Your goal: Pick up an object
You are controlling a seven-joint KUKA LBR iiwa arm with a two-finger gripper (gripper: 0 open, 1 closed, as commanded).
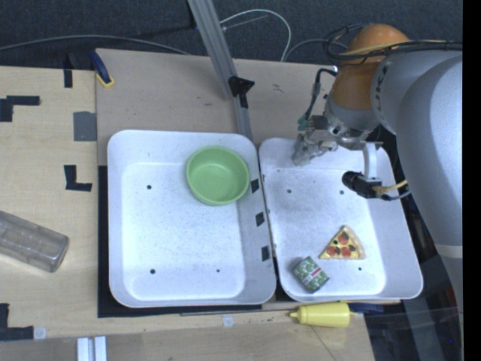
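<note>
Nearest the camera, a yellow squeeze bottle lies on its side on the bench just outside the front rim of the right bin; a clear plastic cylinder lies on the bench well to the left of the left bin.

Inside the right bin, near its front edge, sits a small green can, tilted; just beside it, toward the right and a little farther back, lies a toy pizza slice, flat on the bin floor with its point toward the back; the two are near each other but apart.

Farther back, a green bowl stands upright in the back right part of the left bin, close to the wall that divides the bins.

At the far edge of the right bin hangs the gripper, over the bin's back left corner; the can and the pizza slice lie well apart from it, toward the front of the same bin; the bowl lies to its left, across the divide; nothing shows between its fingers, and whether they stand open or closed cannot be told.

The arm reaches in from the right, its grey bulk over the bin's right side, the orange band above the wrist, which points down and to the left; a black cable fitting hangs below the wrist over the bin.
</note>
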